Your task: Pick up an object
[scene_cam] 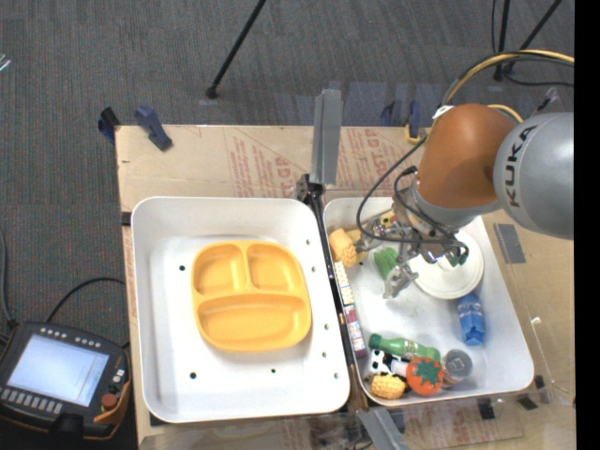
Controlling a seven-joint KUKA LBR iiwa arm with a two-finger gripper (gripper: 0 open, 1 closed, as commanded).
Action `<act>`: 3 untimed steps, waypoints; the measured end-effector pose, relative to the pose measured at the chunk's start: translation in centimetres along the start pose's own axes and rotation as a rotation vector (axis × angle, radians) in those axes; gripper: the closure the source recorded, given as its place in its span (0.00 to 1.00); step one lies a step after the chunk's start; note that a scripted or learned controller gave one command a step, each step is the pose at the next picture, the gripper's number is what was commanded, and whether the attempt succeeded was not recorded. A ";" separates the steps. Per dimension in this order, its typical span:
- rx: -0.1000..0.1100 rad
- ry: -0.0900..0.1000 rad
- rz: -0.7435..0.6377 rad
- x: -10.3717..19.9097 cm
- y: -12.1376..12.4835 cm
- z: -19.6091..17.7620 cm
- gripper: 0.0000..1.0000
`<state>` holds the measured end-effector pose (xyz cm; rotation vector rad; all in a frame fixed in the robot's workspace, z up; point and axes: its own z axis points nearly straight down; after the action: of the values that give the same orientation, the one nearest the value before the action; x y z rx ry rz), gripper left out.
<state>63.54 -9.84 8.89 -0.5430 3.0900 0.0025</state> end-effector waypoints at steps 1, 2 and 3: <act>0.001 0.000 0.022 -1.0 -0.1 -0.1 0.00; 0.002 0.000 0.126 -1.4 1.0 -0.2 0.00; 0.000 0.004 -0.040 7.0 -4.4 0.1 0.00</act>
<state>58.44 -16.34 8.77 -0.6052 3.0821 0.0016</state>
